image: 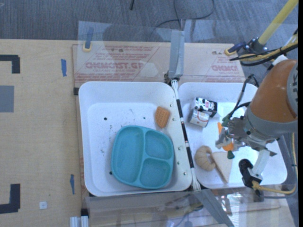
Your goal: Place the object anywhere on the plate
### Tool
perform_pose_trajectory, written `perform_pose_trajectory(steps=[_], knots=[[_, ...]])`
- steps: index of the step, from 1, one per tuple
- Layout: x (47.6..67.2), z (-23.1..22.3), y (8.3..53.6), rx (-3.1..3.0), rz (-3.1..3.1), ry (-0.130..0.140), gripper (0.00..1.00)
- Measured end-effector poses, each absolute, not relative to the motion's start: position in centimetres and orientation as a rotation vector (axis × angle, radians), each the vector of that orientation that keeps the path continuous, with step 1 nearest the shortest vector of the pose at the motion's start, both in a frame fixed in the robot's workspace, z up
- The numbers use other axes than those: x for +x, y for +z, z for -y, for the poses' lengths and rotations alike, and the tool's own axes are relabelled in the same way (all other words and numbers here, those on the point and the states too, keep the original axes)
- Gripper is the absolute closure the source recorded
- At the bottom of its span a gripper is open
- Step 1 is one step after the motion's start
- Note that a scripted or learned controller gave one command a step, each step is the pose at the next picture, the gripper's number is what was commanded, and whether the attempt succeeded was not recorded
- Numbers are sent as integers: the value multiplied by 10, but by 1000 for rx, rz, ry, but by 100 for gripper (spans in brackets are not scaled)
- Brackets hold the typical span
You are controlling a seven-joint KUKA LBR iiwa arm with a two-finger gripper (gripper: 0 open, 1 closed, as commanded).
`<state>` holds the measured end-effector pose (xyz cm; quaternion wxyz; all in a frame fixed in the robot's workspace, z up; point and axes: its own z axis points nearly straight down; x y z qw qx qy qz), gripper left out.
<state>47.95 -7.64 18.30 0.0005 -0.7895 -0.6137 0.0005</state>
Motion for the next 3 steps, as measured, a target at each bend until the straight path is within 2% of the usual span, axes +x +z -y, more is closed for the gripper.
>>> perform_pose_trajectory(steps=[1,2,3], knots=[[479,10,183,-2480,1923,4,100],[479,-83,190,-2474,1933,4,100],[479,-83,190,-2474,1934,5,0]])
